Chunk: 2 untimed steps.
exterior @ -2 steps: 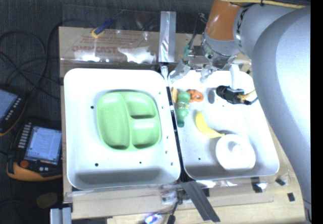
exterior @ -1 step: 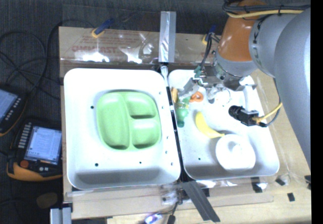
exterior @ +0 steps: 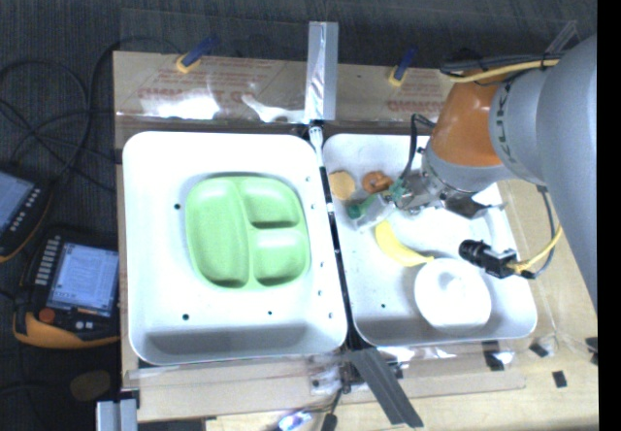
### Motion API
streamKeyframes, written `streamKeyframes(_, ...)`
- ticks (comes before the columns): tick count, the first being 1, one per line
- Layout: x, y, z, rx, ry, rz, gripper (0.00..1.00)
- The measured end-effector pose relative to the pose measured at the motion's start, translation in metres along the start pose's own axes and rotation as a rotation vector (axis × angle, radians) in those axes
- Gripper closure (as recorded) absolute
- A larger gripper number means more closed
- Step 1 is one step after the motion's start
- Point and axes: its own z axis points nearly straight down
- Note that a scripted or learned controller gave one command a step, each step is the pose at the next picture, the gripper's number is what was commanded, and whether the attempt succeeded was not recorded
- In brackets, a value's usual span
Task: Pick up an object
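A grey arm with an orange band is seen reaching from the right into the right bin point(exterior: 524, 317), 1 of 2 white bins on the desk point(exterior: 146, 80). The hand point(exterior: 403, 194) is lowered among a cluster of small things at the bin's upper left: a tan piece point(exterior: 342, 184), an orange piece point(exterior: 376, 182) and a green piece point(exterior: 361, 210). A yellow banana point(exterior: 393, 243) lies just below them, and a white bowl point(exterior: 451, 293) sits nearer the front. The left bin point(exterior: 155, 322) is occupied by a green tray point(exterior: 243, 230) with 3 compartments. Whether the hand is clenched or released cannot be told, and nothing is shown to be grasped. The step in hand is judged to be the reach for a grasp; next, a firm closure on 1 item and a straight lift would be needed.
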Motion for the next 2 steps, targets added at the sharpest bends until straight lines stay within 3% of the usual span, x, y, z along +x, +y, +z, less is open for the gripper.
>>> streamKeyframes(1,0.001,0.000,-0.008,0.001,0.002,0.000,1.00)
streamKeyframes(2,0.061,0.046,-0.148,-0.001,-0.002,0.043,1.00)
